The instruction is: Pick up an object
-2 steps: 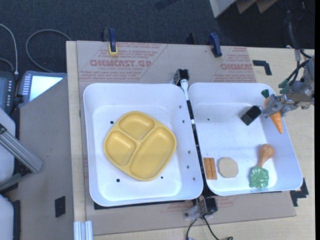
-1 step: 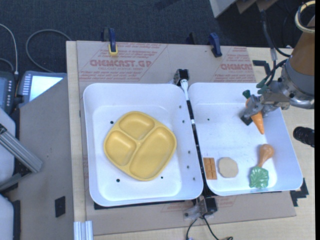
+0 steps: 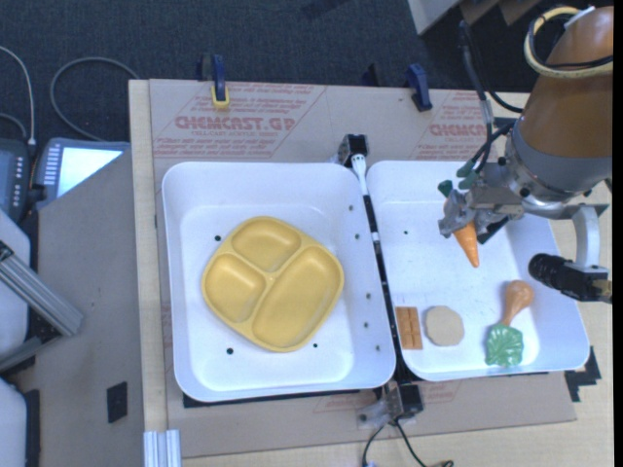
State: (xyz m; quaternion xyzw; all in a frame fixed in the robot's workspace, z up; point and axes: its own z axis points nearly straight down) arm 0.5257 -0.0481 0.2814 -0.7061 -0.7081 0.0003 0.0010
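Hanging from the claw (image 3: 469, 224) in the upper right of the frame is a toy carrot (image 3: 469, 243), small, orange and cone-shaped, pointing down and slightly right toward the floor of the right bin (image 3: 414, 261). Its thick top end sits between the two dark fingers, which are closed in on it, with a bit of green showing just above and left of the fingers. The tip of the carrot looks clear of the bin floor, though that is hard to judge from this angle. The grey arm (image 3: 565, 139) with its orange band (image 3: 579, 37) reaches in from the right edge.

Lower in the same bin, near the bottom right of the frame, lie four other toy foods: a tan wafer-like bar (image 3: 409, 327) beside the bin's left wall, a round beige cookie (image 3: 445, 326) just right of it, a green leafy piece (image 3: 504, 345), and a pale orange drumstick shape (image 3: 516, 301) just above the leafy piece.

The left bin (image 3: 185, 261), in the centre of the frame, holds a yellow divided plate (image 3: 274, 283) with three compartments, lying flat and turned at an angle.
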